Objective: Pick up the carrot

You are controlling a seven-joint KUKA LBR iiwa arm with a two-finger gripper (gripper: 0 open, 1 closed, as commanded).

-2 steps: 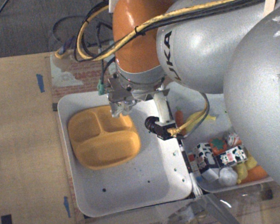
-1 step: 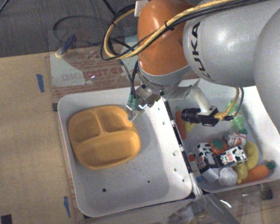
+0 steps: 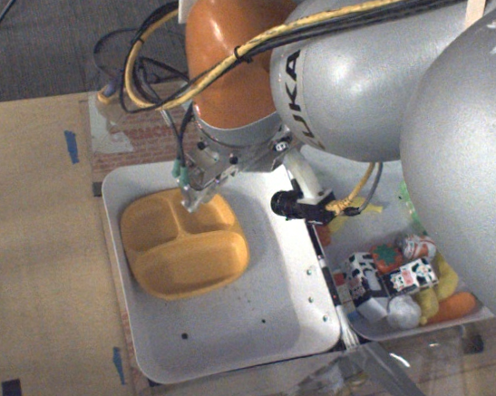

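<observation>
The big grey arm (image 3: 396, 80) fills the upper right of the frame, nearest the lens, its orange band (image 3: 232, 48) bulging at top centre. Below it, the hand (image 3: 194, 191) hangs over the upper edge of a yellow divided tray (image 3: 182, 247) that lies in the left bin (image 3: 248, 330); whether its tips are released or clenched I cannot tell (they are small and seen nearly end on). Nothing shows between them.

Farther down, in the right bin (image 3: 376, 325) at the lower right of the frame, a small heap of things lies together: a black-and-white cow-patterned item (image 3: 362, 274), a white rounded piece (image 3: 401, 311), and the carrot (image 3: 458, 305), orange, at the heap's right end, partly under the arm.

By my reading the task is barely begun: the hand is over the wrong bin, well apart from the carrot, so the approach, the grasp and the lift all remain.
</observation>
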